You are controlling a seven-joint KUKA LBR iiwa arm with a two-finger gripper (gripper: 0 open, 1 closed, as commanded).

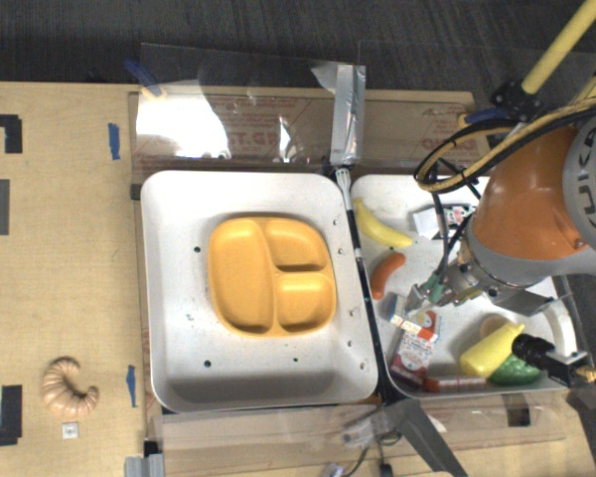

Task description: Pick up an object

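Hovering low in the right bin (pixel 536 391), the gripper (pixel 439 291) hides its state; I cannot tell. A banana (pixel 379 229) lies slantwise, its tip toward the bin's far-left corner.

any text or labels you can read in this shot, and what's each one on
"UK", white letters cut by the frame edge, on the grey arm.
Print on the red and white packet: too blurred to read.
Faint print on the cardboard strip behind the bins: too faint to read.
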